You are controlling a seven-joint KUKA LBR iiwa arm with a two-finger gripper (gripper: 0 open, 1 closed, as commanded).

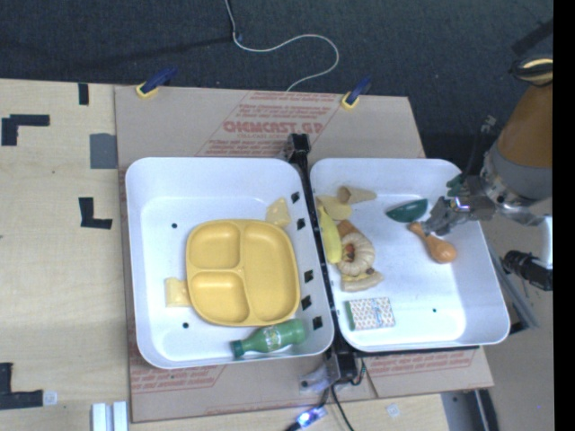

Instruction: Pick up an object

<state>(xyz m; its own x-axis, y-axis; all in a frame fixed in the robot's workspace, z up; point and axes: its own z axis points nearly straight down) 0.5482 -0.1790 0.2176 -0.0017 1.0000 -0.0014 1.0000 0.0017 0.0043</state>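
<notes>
Two shallow white bins sit side by side on my bench. My hand [446,215] hangs over the right bin's [476,330] far right side, just above a brown drumstick-shaped toy [434,243]; whether it is wide or narrow I cannot tell. A dark green leaf-shaped piece [407,210] lies just beside it. Nearer the divider lie a yellow banana [330,236], a tan pretzel-like pastry [355,254] and a small patterned square packet [371,312]. The left bin [148,241] holds a yellow compartmented plastic tray [243,270] and a green plastic bottle [269,338] on its side.
</notes>
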